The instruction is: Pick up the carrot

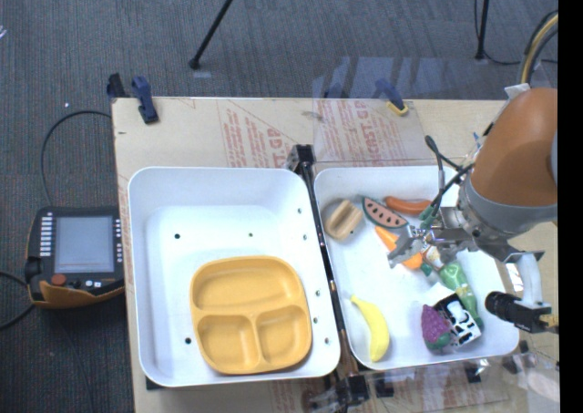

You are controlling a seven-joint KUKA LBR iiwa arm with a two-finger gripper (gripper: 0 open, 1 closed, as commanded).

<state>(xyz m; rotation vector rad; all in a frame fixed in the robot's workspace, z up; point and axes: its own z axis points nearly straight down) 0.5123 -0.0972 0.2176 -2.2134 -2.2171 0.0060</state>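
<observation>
Two-finger metal gripper [412, 248] sits over small orange carrot [393, 241], partly hidden; finger state cannot be told; long axis runs upper-left to lower-right.

- The board [273, 133] under the bins carries red printing in the upper middle of the frame. It lies sideways and upside down from here, and I can't make out any word.
- More red print stands on the same board just right of that, near the yellow clamp [397, 108]; letters show but don't read as a word.
- The pendant [77, 254] at the left edge has a grey screen; nothing on it can be read.
- A black-and-white patterned block [460, 318] in the right bin, lower right, bears bold marks, too small to tell as letters.
</observation>
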